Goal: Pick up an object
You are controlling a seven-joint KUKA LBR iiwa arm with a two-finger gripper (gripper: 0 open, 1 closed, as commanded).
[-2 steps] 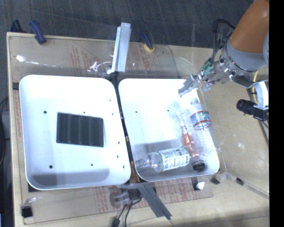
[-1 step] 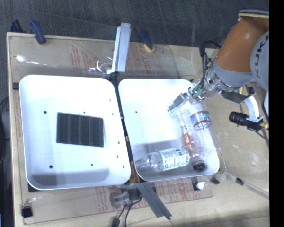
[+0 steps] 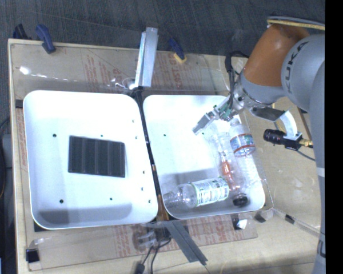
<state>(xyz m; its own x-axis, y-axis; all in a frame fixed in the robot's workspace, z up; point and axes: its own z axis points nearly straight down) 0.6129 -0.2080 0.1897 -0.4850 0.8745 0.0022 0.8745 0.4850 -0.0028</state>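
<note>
My gripper [image 3: 210,119] hangs over the upper right part of the right bin [image 3: 171,124], reaching in from the right below the orange band. Just below it and to its right lies a clear plastic bottle [image 3: 242,147] with a blue and red label, stretched along the bin's right side. A second clear bottle [image 3: 227,169] with an orange-red label lies beside it. A third clear bottle [image 3: 201,192] with a white label lies across the bin's near wall. The gripper's tip is at the top end of the bottles, and I cannot tell whether it touches one.
A dark ribbed rectangular slab [image 3: 96,156] lies flat in the middle of the left bin [image 3: 40,113]. A small black cap [image 3: 240,199] sits in the right bin's near right corner. A metal bar [image 3: 147,56] stands at the back between the bins.
</note>
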